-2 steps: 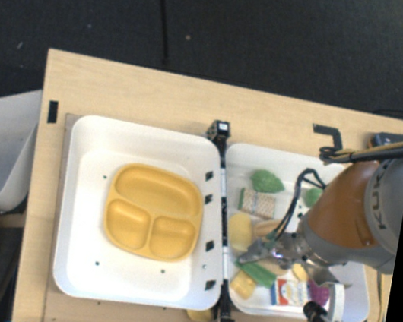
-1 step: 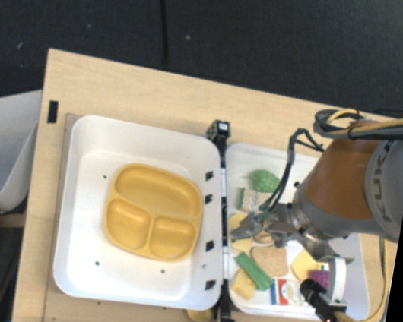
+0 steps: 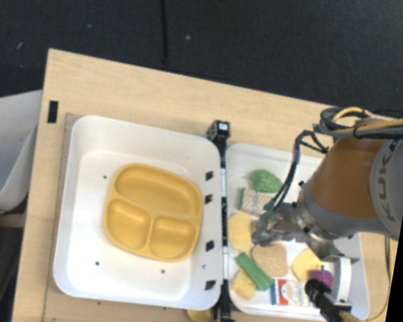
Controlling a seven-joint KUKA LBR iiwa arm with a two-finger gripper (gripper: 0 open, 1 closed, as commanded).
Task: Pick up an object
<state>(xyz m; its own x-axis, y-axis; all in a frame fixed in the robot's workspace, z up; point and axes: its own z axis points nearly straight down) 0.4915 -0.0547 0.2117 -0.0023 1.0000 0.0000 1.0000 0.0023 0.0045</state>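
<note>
Around the yellow divided tray (image 3: 152, 211) the left bin (image 3: 70, 249) lies open on every side. Right of that tray, the right bin (image 3: 238, 154) is crowded with small items under the arm (image 3: 348, 182).

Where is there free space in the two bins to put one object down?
Left bin: bare floor all around the yellow divided plate, widest along its left wall. Right bin: crowded with small items under the gripper.
</note>
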